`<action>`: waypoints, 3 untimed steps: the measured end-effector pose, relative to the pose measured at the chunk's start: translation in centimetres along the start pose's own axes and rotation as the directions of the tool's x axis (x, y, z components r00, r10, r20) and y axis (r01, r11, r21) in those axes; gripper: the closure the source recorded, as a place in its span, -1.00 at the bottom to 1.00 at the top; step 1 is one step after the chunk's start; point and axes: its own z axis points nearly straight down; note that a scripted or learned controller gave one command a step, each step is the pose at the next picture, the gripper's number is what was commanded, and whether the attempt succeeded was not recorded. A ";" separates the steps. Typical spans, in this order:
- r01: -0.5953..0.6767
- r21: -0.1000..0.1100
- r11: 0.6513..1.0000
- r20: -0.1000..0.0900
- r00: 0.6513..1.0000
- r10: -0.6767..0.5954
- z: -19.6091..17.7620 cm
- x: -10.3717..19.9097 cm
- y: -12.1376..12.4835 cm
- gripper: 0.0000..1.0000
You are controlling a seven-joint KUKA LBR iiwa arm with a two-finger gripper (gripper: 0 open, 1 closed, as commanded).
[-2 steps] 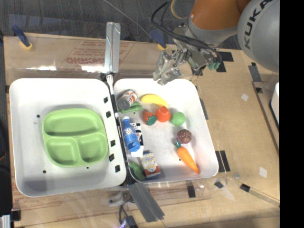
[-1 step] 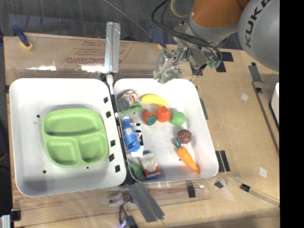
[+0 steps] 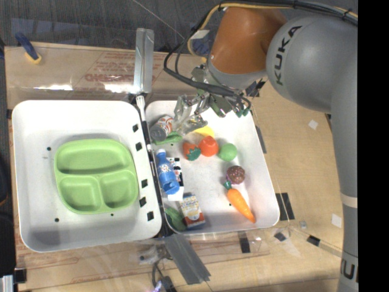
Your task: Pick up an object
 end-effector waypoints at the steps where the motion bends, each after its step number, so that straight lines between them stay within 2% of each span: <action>1: 0.154 0.012 0.988 0.012 0.988 -0.154 -7.4 -0.9 0.3 1.00; 2: 0.157 0.014 0.988 0.015 0.988 -0.157 -8.4 -1.0 0.4 1.00; 3: 0.361 0.004 0.933 0.003 0.933 -0.361 -0.6 -2.7 4.0 1.00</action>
